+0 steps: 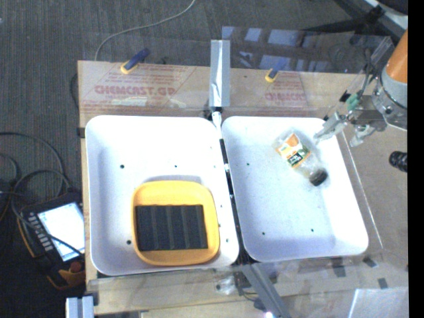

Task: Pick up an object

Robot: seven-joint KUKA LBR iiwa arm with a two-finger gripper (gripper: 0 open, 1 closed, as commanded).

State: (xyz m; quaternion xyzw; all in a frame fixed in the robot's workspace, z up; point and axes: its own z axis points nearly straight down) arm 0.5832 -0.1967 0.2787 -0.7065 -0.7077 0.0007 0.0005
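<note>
A small clear bottle with an orange and green label and a dark cap lies on its side in the right bin, toward the bin's back right. My gripper hangs over that bin's back right corner, just right of and behind the bottle and apart from it. Its fingers are spread open with nothing between them. The orange band of the arm shows at the view's right edge.
A yellow tray-shaped object with a dark ribbed centre lies in the front of the left bin. The bins meet at a raised rim. Two clamps hold the board behind the bins.
</note>
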